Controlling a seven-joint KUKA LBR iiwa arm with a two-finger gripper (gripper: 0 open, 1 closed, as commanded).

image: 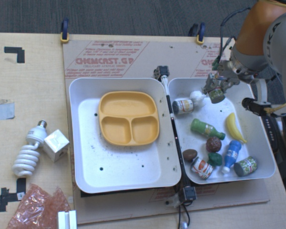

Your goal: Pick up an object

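Green can [246,166] at right bin's [263,174] near edge, end effector [216,92] well beyond it, pinching dark object [217,97].

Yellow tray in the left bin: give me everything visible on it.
The yellow tray is a rounded-rectangle plate, plastic by its look, with three compartments: one wide across the far side, two smaller on the near side. It lies flat, right side up, in the far half of the left bin, nearer its right wall. The compartments hold nothing. Only the bin floor touches it.
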